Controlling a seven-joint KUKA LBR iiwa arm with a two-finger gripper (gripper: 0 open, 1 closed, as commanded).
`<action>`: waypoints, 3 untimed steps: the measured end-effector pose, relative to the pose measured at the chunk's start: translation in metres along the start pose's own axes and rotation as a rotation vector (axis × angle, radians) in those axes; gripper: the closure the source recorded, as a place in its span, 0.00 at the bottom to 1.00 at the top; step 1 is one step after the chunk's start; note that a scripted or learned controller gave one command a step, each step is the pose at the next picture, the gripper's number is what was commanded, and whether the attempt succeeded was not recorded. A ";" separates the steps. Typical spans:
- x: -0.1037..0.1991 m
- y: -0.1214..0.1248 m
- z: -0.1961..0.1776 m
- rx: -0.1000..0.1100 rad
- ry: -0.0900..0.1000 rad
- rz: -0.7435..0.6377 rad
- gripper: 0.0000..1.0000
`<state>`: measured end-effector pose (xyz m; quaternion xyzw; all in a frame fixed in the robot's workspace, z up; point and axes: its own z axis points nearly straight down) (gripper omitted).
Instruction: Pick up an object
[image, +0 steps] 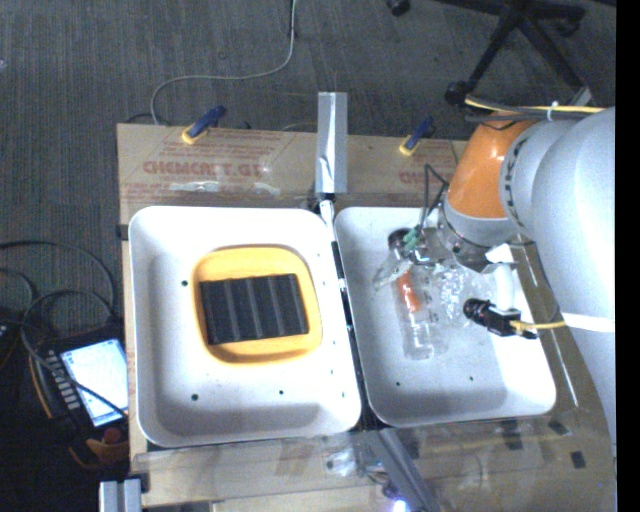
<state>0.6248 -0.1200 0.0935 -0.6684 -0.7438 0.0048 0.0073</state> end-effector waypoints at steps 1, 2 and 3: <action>0.000 -0.001 -0.009 0.005 -0.002 0.001 1.00; 0.027 0.039 -0.091 -0.013 -0.008 -0.140 1.00; 0.034 0.045 -0.111 -0.014 -0.010 -0.245 1.00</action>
